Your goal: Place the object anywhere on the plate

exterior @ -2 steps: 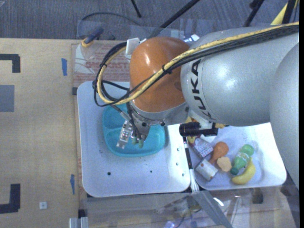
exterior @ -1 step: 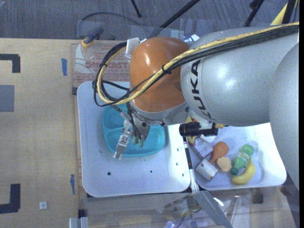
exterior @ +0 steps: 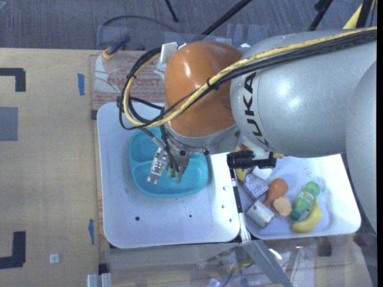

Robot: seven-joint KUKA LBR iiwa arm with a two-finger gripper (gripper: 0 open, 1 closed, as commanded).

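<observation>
Looking down at the bench, I see the big grey arm (exterior: 299, 94) coming in from the right, with its orange band (exterior: 197, 94) hanging over the left bin (exterior: 114, 178). A blue plate (exterior: 140, 160) sits in that bin, and it has two hollows in it. The gripper (exterior: 170, 171) hangs just above the right part of the plate. I can see thin dark fingers (exterior: 177, 172) pointing down at the plate, with a pale, see-through bit next to them on the left. I cannot tell if the jaws are wide or narrow from here, and I cannot tell if that pale bit is something being held or just part of the tool. The right bin (exterior: 347, 166) holds a small pile of toy food, well apart from the jaws. There is a yellow banana (exterior: 308, 219), a green bottle (exterior: 306, 197), an orange carrot (exterior: 276, 190), a small tan piece (exterior: 282, 206), and a little can (exterior: 260, 213) lying on its side. Yellow and black cables (exterior: 128, 100) loop over the left bin's top edge.
</observation>
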